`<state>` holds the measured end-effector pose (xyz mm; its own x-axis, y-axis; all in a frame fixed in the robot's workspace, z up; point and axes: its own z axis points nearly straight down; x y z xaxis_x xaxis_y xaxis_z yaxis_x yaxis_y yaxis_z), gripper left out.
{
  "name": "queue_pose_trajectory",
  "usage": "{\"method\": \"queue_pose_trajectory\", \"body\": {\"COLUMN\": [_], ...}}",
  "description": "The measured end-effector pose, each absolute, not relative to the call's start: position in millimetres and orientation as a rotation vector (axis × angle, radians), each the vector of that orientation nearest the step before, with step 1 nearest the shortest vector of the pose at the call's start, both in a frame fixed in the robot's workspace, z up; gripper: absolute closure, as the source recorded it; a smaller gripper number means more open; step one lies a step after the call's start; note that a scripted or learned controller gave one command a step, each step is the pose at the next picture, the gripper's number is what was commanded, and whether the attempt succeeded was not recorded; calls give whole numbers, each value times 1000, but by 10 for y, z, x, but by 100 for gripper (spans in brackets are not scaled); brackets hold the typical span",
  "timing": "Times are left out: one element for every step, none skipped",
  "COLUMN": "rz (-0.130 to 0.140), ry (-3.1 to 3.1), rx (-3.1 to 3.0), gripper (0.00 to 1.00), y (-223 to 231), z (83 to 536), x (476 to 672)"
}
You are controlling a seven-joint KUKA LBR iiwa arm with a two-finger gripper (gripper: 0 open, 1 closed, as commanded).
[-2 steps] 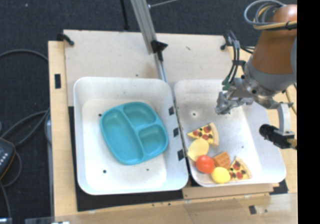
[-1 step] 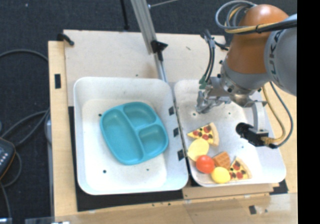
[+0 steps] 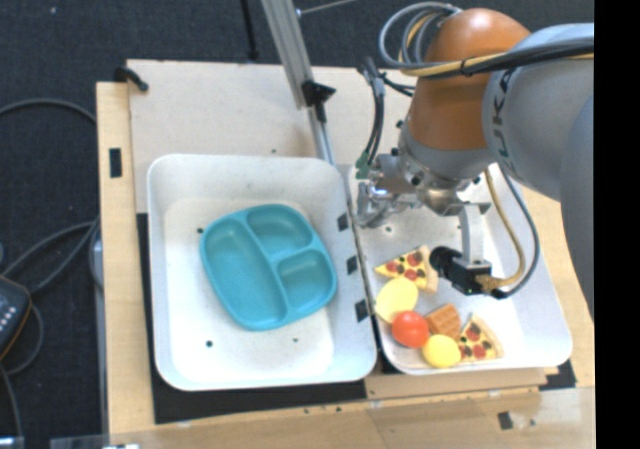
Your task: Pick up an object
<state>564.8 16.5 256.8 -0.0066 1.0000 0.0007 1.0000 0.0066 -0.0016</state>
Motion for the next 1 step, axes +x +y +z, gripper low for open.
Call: {"method": "queue_pose_trajectory", "body": {"rz": [0], "ry": [-2229], "rx": [-2213], "gripper": [100], "y": [663], "z": [2446], "x": [5741]}}
